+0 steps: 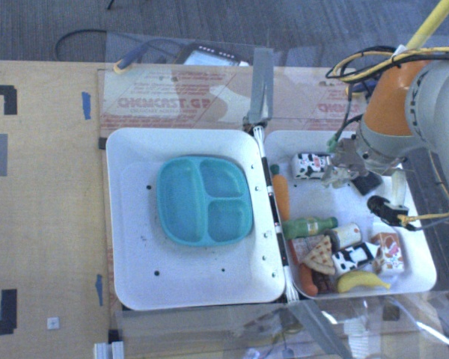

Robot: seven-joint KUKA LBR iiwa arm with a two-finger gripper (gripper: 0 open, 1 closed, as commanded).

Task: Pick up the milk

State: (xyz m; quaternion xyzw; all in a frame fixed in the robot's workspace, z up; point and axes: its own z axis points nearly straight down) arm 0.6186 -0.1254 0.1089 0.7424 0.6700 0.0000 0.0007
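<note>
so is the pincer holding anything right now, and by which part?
Cannot tell. The pincer sits low in the right bin, right beside the milk carton at the carton's right end, but a grip on it isn't visible.

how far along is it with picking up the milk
Done: the arm has reached into the right bin, its gripper right beside the milk carton near the bin's back. In hand: lining up on the carton; nothing shows it gripped. Left: grasp and lift; the carton sits on the bin floor.
</note>
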